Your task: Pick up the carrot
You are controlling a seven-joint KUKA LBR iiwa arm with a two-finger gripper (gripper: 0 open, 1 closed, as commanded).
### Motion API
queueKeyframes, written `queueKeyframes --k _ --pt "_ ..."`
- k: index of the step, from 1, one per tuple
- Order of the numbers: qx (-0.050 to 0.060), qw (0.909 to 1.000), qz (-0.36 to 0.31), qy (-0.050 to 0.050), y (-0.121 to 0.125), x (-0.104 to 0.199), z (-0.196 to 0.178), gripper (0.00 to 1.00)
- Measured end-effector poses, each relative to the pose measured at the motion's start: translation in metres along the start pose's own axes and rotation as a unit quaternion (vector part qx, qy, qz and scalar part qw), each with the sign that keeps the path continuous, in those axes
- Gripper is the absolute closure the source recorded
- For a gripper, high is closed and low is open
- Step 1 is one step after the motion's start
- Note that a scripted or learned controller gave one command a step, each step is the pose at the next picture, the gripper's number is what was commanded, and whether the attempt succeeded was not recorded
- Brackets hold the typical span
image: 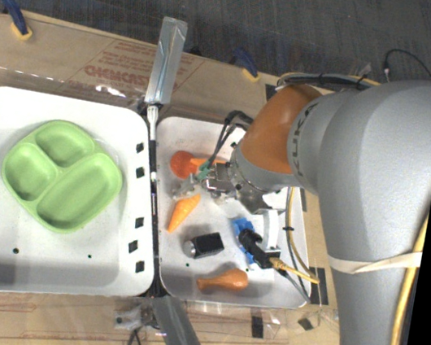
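In the right bin, the carrot lies just below the gripper — whose opening cannot be told. A light, stiff, slippery toy is judged; its thicker middle should be taken.

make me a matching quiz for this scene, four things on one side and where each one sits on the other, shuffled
Things:
1. green divided plate
2. carrot
3. black block
4. blue object

Places:
A. right bin, directly below the carrot in the view
B. left bin
C. right bin, near its right wall
D. right bin, near its left wall, below a red-orange item

Pairs: 1-B, 2-D, 3-A, 4-C
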State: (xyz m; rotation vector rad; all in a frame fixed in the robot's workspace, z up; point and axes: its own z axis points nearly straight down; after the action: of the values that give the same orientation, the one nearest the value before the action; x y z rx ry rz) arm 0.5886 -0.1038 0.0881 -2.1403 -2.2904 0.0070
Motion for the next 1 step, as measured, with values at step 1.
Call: queueKeyframes --k 1 --pt "0.002 1.0 -0.002 0.0 -0.0002 -0.0004 -0.0072 1.0"
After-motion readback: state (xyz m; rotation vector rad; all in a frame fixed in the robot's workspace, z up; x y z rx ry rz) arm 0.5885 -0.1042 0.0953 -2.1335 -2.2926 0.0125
